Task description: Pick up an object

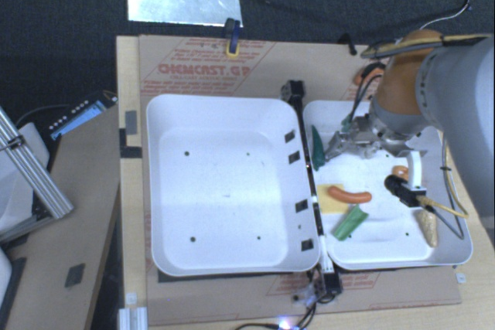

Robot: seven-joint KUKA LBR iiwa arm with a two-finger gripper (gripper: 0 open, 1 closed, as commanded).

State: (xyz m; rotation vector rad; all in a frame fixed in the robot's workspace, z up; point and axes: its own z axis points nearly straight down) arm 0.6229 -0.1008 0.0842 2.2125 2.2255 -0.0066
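Right bin (387, 253), nearest first: one green piece (349, 222), one yellow slab (328, 202), one sausage (349, 195), one tan piece (427, 228), one dark green pod (317, 147). Gripper (338, 148) beside the pod; fingers' state cannot be told. Step: approach. Next: centre over one object, descend. Left bin (224, 189): one.

— What does the arm (456, 85) look like?
— A thick, rounded grey tube with a smooth shell, and an orange band (402, 85) above the wrist.
— Any cables?
— Thin dark wires (362, 93) loop beside the orange band.
— And the gripper (334, 148)?
— Grey metal, angular, much slimmer than the arm, tapering down from the wrist.
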